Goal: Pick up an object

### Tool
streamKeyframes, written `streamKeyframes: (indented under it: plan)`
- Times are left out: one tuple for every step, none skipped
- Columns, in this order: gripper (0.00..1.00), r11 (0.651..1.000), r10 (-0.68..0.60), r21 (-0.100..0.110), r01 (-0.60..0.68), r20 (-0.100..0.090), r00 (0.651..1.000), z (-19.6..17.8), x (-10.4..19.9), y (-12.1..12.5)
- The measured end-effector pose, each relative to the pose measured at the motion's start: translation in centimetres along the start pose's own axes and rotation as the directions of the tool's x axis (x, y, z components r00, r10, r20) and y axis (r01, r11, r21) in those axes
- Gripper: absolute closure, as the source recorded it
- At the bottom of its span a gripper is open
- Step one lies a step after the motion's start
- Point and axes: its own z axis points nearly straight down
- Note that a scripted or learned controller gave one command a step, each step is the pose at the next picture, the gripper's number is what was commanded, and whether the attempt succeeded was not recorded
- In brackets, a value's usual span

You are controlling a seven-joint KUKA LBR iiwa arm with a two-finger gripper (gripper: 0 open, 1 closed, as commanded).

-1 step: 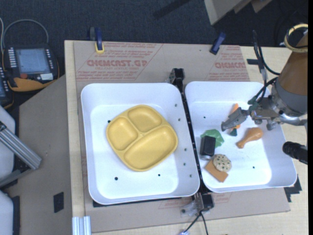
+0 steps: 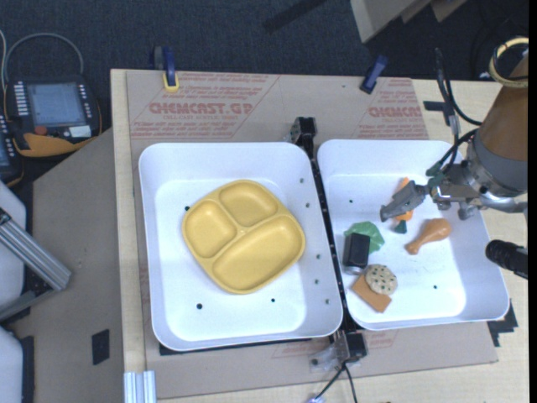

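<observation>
- Two shallow white bins side by side on a cardboard-covered bench: left bin point(image 2: 159, 225), right bin point(image 2: 470, 300).
- Left bin: one yellow divided plate point(image 2: 243, 236) with three compartments, lying flat near the middle, tilted relative to the bin walls.
- Right bin: cluster of small objects in the left half.
- Green item point(image 2: 367, 232) against the left side, partly under a black rectangular block point(image 2: 357, 249) lying on it.
- Toy cookie point(image 2: 381, 279) with dark chips just below the block, resting on an orange-brown flat piece point(image 2: 369, 296).
- Tan drumstick-shaped toy point(image 2: 429, 234) near the bin's centre, apart from the cookie, thin end pointing down-left.
- Small orange piece point(image 2: 402, 218) just below the fingers; a second bit of orange visible just above them.
- Arm entering from the right, orange band above the wrist, over the right bin's upper right part.
- Gripper point(image 2: 401, 203) low over the right bin, grey fingers point(image 2: 394, 209) pointing left and down, right at the small orange piece.
- Cannot tell whether fingers are spread or pressed together, nor whether anything sits between them; too small and dark to resolve.
- Drumstick toy just right of and below the fingertips, not touched.
</observation>
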Motion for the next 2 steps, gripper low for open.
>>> streamKeyframes:
  plan:
    - [0.0, 1.0, 0.001, 0.002, -0.001, 0.0, 1.0, 4.5, 0.6, 0.5]
    - [0.0, 1.0, 0.0, 0.006, 0.0, -0.002, 1.0, 9.3, 0.9, 1.1]
